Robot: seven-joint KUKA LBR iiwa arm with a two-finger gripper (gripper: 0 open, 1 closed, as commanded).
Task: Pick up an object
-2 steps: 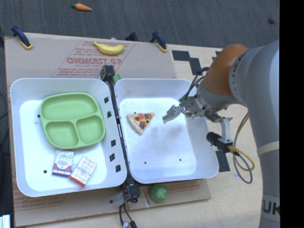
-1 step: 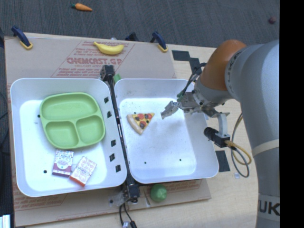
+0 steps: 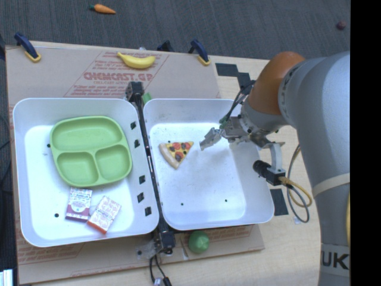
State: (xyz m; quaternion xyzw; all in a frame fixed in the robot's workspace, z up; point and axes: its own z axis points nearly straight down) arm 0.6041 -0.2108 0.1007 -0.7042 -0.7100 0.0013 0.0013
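Over the right bin (image 3: 256,210), the end effector (image 3: 209,139) sits just right of the pizza slice (image 3: 176,152), apart from it, nothing between its fingers; can't tell how wide they're open. The slice lies flat on the bin floor, crust toward the divider. My call: shift left until centred over the slice, descend straight, straddle the narrow width. Flat toy, so go low or the fingers skim off.

Left of the gripper (image 3: 209,139), smooth white plastic bins (image 3: 256,204) sit on matt printed cardboard (image 3: 113,76), one holding a glossy green plastic tray (image 3: 89,149).
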